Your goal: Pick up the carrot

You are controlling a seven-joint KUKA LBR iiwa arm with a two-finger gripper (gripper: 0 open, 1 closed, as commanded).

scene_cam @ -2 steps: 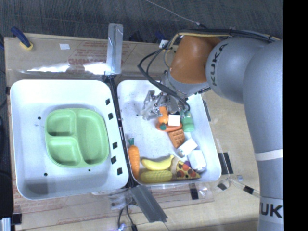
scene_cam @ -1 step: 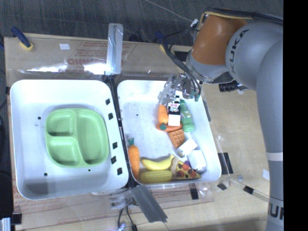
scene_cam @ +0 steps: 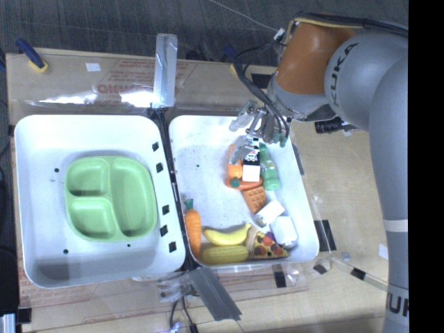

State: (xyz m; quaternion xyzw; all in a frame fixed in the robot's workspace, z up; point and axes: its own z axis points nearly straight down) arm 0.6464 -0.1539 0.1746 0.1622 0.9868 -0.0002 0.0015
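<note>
The carrot (scene_cam: 193,230) is orange with a green top and lies along the left wall of the right bin (scene_cam: 208,144), near its front. My gripper (scene_cam: 248,143) hangs over the back right part of that bin, above a pile of toy food, well away from the carrot. The grey arm with its orange band (scene_cam: 312,54) reaches in from the upper right. Nothing shows between the fingers.
Under the gripper lie an orange piece (scene_cam: 239,175), a green bottle (scene_cam: 269,172) and a waffle (scene_cam: 254,198). A banana (scene_cam: 227,236), corn cob (scene_cam: 223,254) and pizza slice (scene_cam: 267,245) sit at the front. The left bin holds a green divided plate (scene_cam: 111,196).
</note>
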